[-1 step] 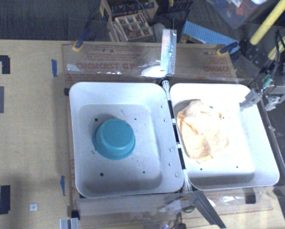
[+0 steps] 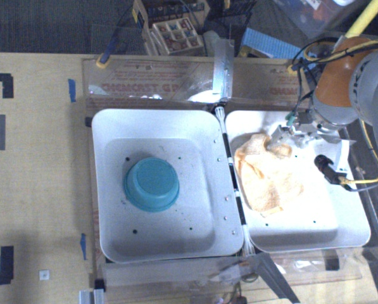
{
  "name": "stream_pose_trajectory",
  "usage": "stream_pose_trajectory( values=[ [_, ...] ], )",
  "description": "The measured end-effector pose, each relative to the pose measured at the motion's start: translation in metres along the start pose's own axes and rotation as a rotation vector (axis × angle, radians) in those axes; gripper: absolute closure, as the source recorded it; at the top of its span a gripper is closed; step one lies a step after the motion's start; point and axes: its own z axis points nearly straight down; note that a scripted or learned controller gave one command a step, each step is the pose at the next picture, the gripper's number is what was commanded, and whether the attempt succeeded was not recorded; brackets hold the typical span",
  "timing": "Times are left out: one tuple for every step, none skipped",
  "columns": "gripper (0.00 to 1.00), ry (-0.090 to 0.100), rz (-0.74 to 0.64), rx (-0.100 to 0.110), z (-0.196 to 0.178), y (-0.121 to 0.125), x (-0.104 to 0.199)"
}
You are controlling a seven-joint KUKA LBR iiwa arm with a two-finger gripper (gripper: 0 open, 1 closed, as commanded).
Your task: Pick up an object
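A teal bowl (image 2: 152, 183) sits upside down in the middle of the left bin (image 2: 113, 132). A crumpled orange and cream cloth (image 2: 266, 176) lies in the left half of the right bin (image 2: 321, 227). My gripper (image 2: 281, 140) hangs low over the cloth's upper right corner, at or just above the fabric. A small bunch of cloth (image 2: 280, 150) rises right under it. The grey arm with its orange band (image 2: 340, 81) reaches in from the upper right.
A black cable with a connector (image 2: 328, 168) hangs off the wrist over the right bin. A metal divider (image 2: 230, 170) separates the two bins. Boxes and clutter stand behind the bench at the top.
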Motion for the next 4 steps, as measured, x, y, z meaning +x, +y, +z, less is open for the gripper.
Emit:
stream_pose_trajectory(
  values=[
    [0.0,0.003,-0.031,0.003,-0.001,-0.006,0.045],
    [1.0,0.003,-0.031,-0.003,-0.012,-0.004,0.044],
    [1.0,0.003,-0.154,0.007,-0.138,0.023,0.091],
    [1.0,0.006,-0.678,0.006,-0.097,0.021,0.077]
  ],
)
